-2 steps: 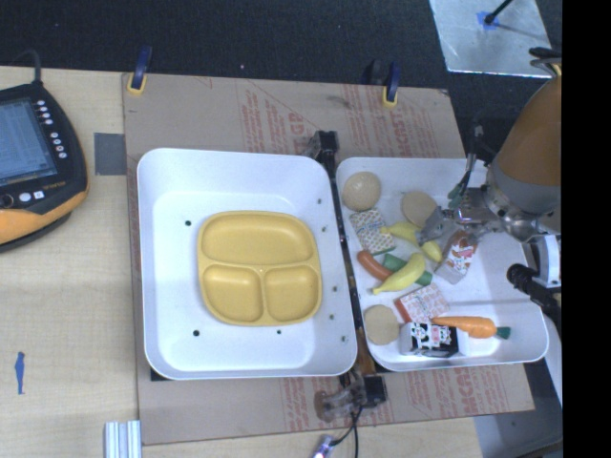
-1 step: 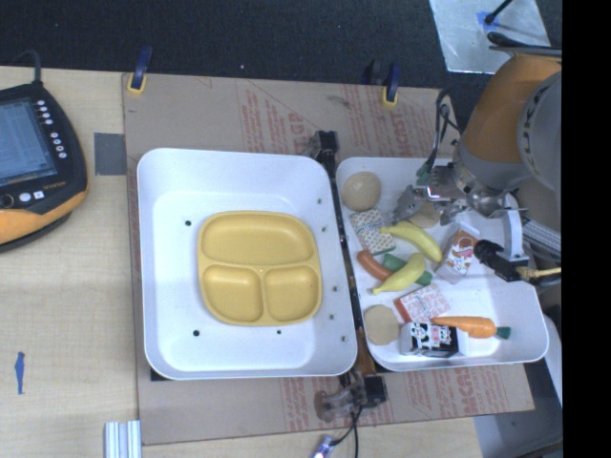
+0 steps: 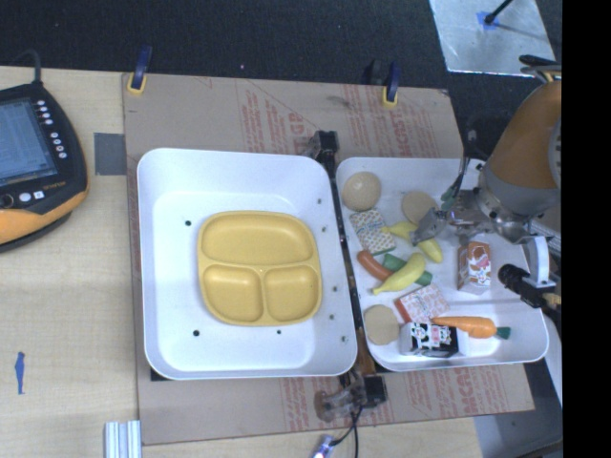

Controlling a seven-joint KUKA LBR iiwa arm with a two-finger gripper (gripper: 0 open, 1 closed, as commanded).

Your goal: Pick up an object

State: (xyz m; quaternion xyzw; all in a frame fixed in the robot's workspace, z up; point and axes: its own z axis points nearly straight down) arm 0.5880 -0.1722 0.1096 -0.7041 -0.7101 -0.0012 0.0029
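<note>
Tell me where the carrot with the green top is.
The carrot lies in the right bin, near its front edge in the camera view, just right of the black-and-white packet and below the brown carton.

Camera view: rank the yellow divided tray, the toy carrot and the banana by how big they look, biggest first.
1. yellow divided tray, clearly largest.
2 and 3. toy carrot and banana look about alike; I can't rank them.
</note>
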